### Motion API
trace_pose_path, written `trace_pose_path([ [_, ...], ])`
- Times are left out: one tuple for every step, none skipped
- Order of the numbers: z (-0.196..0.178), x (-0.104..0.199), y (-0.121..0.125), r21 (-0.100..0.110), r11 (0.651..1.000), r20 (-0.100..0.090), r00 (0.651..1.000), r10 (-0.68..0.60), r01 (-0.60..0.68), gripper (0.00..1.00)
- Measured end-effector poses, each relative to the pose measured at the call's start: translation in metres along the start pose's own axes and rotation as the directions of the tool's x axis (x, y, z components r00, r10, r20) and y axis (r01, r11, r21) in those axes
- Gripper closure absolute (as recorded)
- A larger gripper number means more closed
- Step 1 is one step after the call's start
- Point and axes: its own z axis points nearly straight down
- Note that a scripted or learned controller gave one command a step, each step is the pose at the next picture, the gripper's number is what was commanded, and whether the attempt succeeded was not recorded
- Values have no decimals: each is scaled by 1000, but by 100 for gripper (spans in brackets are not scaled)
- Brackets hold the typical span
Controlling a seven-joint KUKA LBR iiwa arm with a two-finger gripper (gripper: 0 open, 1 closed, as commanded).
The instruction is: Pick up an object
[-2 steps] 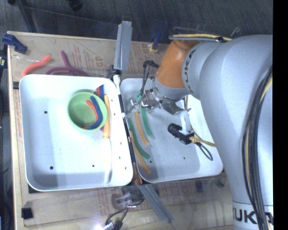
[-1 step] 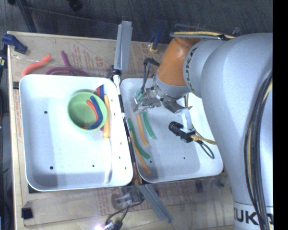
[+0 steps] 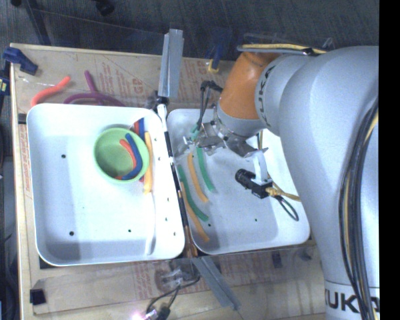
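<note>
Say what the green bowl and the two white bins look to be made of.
Green bowl: probably plastic, with a uniform matte colour and a thick rounded rim. Left bin and right bin: likely moulded plastic, smooth and slightly glossy, with rounded corners; coated metal can't be ruled out.

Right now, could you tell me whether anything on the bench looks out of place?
Yes: an orange strip and a purple strip lie on the bench outside the left bin, behind its far rim, rather than inside either bin.

Bowl (image 3: 122,155) in left bin (image 3: 73,239); strips (image 3: 201,172), perhaps several, along right bin's (image 3: 253,235) left side.
</note>
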Motion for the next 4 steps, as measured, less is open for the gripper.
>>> trace_pose_path([
  [-10,1,1,0,1000,-1,1000,-2,2,100],
  [-10,1,1,0,1000,-1,1000,-3,3,0],
  [11,-1,-9,1,1000,-4,1000,-29,29,0],
  [1,0,-8,1,999,-5,999,-34,34,100],
])
